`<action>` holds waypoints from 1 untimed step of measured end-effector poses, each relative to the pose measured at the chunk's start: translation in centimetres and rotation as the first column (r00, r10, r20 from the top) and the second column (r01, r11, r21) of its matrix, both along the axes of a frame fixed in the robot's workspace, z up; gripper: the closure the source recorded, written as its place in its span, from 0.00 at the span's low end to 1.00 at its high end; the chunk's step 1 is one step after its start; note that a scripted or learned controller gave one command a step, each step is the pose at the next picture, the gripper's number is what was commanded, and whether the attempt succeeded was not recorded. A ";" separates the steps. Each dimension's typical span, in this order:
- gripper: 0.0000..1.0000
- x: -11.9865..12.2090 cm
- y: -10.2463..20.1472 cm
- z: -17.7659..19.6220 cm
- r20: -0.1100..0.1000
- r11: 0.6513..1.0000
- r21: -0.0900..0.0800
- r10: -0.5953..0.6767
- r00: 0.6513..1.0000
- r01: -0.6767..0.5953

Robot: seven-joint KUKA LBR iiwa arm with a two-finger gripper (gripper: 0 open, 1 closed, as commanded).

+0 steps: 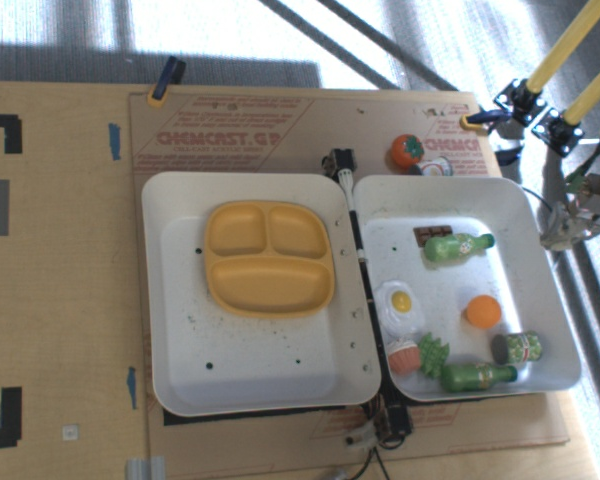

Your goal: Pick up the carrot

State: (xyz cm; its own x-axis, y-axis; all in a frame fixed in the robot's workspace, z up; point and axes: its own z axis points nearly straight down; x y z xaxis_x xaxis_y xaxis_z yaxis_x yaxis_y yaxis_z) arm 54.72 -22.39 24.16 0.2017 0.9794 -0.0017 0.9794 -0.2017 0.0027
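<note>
Broadly, the worktop (60,268) carries two white bins: the left bin (170,368) holds a yellow divided plate (269,258), the right bin (540,268) a scatter of toy food. Two green bottles (458,247) (478,375), an orange ball (483,312), a fried egg (400,301) and a can (518,348) lie there. The carrot (416,355) sits low in the right bin near its left wall, orange body with green leafy top just beside the lower bottle. It is probably light, stiff plastic, somewhat slippery; gripping across the orange body seems best. The hand's state cannot be told.
</note>
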 end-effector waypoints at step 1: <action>1.00 0.1 0.0 1.0 0.003 1.000 -0.002 0.001 1.000 -0.001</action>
